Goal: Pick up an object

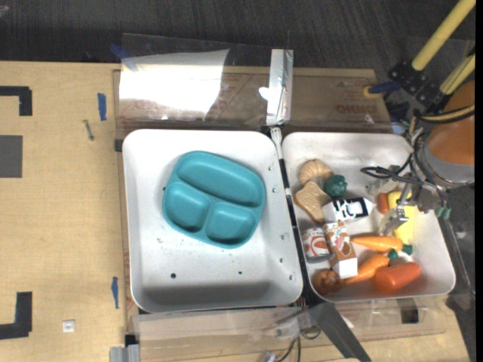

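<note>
Teal tray (213, 197) fills the left bin (143, 225). Right of it, the other bin (445, 274) is a jumble: bread slice (310, 200), small cartons, carrots (377, 242), a red pepper (396, 277). Right of the bread, the gripper (402, 204) hangs low over the pile's far side; I cannot tell how its pincer stands. It looks like the reach-in step. Next it needs one toy squarely between the jaws.

One fixed cam above the surface (53, 202), looking down at a slant, far edge of the surface at frame top. Mid-range: both white bins fit whole, left bin (143, 270) near centre, right bin (441, 277) toward frame right. Arm (453, 145) comes in from frame right.
</note>
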`<state>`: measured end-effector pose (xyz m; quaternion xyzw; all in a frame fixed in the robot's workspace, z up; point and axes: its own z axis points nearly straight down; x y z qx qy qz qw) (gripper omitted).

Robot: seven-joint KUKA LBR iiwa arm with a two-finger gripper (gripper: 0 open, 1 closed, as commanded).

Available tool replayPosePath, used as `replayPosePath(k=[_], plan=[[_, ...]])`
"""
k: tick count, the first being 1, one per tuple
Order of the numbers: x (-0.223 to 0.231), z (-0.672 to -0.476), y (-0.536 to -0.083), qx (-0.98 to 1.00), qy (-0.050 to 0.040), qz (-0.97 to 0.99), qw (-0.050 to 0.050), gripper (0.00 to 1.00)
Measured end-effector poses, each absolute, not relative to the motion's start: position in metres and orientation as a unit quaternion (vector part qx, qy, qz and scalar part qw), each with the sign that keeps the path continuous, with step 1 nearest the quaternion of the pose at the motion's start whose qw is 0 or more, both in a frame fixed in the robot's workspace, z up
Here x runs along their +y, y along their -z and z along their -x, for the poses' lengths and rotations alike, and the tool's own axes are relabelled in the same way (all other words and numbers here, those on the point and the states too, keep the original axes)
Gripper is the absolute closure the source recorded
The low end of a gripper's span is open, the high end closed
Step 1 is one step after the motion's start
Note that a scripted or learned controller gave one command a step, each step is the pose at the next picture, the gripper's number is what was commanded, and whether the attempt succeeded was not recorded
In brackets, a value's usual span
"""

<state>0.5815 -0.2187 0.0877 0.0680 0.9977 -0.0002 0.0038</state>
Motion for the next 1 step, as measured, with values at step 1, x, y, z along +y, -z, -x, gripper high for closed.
replayPosePath(k=[1], plan=[[-0.2175, -0.5447, -0.0881, 0.988, 0.0002, -0.153, 0.004, 0.0]])
